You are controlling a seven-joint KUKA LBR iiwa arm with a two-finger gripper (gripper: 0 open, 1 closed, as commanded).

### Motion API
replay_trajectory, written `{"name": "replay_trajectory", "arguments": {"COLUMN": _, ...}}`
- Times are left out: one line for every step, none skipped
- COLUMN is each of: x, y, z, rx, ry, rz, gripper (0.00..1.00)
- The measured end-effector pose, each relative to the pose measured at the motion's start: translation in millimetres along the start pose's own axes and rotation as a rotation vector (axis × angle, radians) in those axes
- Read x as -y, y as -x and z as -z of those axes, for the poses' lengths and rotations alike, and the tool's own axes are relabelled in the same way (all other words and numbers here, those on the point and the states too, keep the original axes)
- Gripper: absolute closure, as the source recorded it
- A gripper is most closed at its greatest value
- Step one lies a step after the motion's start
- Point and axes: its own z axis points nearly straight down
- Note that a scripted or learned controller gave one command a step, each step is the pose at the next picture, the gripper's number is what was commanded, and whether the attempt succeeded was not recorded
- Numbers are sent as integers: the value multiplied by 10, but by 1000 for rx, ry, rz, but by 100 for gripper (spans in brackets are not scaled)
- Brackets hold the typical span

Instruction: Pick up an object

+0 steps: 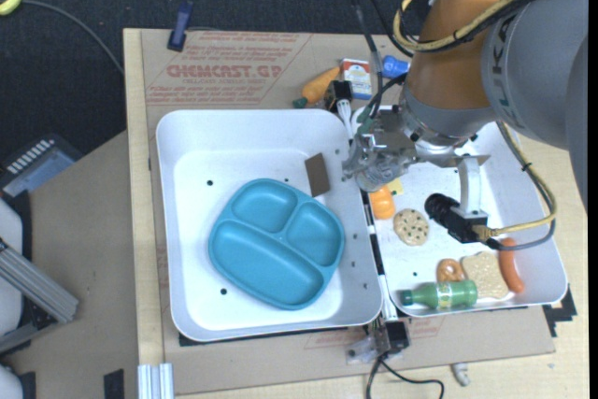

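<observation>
Orange toy piece (380, 200), small and of a bright plain colour, lies in the right bin (528, 187) close to its 9 o'clock wall, just beside the left bin (196, 163). The jaws hang over its 12 o'clock end and cover part of it, so I cannot tell its long axis or which way it points. Whether the jaws are wide or narrow, I cannot tell either.

Nearest in the right bin, at 6 o'clock, a green bottle (441, 296) lies on its side with its long axis from 9 to 3. Just behind it come a pretzel (448, 270), a slice of toast (486, 276) and a red sausage (513, 271), close together in a row toward 3 o'clock. A round cookie (410, 226) lies farther in, near the orange piece at its 4 o'clock.

The left bin holds a blue plate (276, 243) with three compartments, placed toward 6 o'clock. A small dark brown block (318, 173) is at the plate's 1 o'clock, near the bin's 3 o'clock wall, its long axis about 12 to 6.

At 12 o'clock, a cardboard sheet (224, 61) with red print lies under the bins. The grey arm (551, 61) comes in from 2 o'clock.
</observation>
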Motion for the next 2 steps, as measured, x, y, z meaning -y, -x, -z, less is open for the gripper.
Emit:
{"name": "replay_trajectory", "arguments": {"x": 68, "y": -216, "z": 225, "rx": 0, "ry": 1, "rz": 0, "gripper": 100}}
{"name": "replay_trajectory", "arguments": {"x": 379, "y": 337, "z": 576, "rx": 2, "ry": 0, "rz": -3, "gripper": 100}}
